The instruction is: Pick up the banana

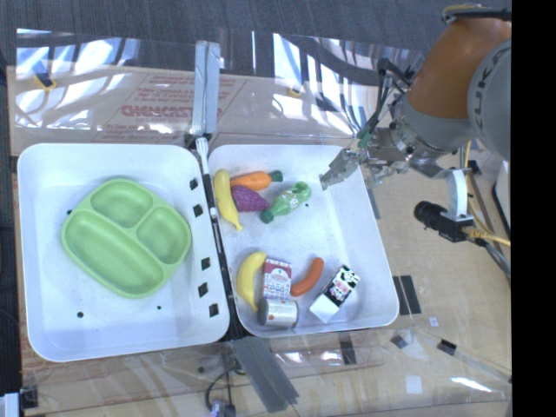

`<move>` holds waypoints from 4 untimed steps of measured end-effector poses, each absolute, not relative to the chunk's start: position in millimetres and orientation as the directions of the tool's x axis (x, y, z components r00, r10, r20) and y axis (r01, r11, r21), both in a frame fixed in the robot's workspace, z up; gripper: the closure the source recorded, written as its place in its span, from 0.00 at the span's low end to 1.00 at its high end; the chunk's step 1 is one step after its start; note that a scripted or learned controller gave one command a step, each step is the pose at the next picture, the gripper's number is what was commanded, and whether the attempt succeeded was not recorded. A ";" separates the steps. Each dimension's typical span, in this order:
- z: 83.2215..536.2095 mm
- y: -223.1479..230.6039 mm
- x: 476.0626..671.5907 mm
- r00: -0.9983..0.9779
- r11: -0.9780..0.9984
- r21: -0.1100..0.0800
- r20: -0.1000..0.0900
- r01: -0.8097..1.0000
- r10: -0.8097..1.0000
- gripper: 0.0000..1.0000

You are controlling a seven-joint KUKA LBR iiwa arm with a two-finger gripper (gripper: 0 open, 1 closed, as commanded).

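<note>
We caught red print on the cardboard sheet (130,102) lying behind the two bins: a large line of capitals that looked like "CHINCAST" or near it, too blurred under the glare for us to be sure, with smaller red lines above that we could not read. The small red-and-white carton (276,281) in the right bin (369,233) bore a printed label, and the black-and-white box (339,289) beside it a pattern, but we made out no letters on either.

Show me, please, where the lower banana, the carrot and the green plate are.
lower banana (251,278), camera view, middle of its curve
carrot (252,181), camera view, orange body
green plate (104,252), camera view, largest compartment
</note>
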State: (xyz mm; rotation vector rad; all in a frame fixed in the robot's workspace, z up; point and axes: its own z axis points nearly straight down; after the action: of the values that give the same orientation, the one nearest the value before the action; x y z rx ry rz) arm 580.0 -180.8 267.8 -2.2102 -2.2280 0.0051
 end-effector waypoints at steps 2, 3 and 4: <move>90.9 -90.2 532.4 -0.152 0.152 -0.004 0.001 0.988 0.988 0.00; 100.7 -90.7 533.0 -0.157 0.157 -0.004 0.000 0.988 0.988 1.00; 100.8 -90.6 533.1 -0.157 0.157 -0.003 0.000 0.988 0.988 0.00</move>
State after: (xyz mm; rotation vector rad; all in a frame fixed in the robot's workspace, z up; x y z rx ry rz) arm 533.1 -90.6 100.8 -2.0384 -2.3875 0.0036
